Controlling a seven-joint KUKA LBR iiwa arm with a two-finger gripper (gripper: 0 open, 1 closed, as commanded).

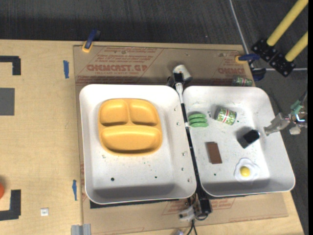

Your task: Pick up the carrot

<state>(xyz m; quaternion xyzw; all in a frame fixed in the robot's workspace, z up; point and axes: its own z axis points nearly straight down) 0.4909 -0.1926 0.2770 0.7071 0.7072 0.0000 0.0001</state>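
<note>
A small grey part of my gripper [282, 123] reaches in from the right edge, just above the right rim of the right bin [274, 175]. It is close to a black block [248, 137] but apart from it. At the far left edge of the bench lies an orange-red thing [1, 190], cut off by the frame; I cannot tell what it is.
The right bin holds a green ridged piece [198, 120], a green and white can [225, 115], a brown slab [213, 152] and a toy fried egg [245, 170]. The left bin [93, 180] holds a yellow divided plate [130, 126]. Yellow bars [288, 18] stand at the back right.
</note>
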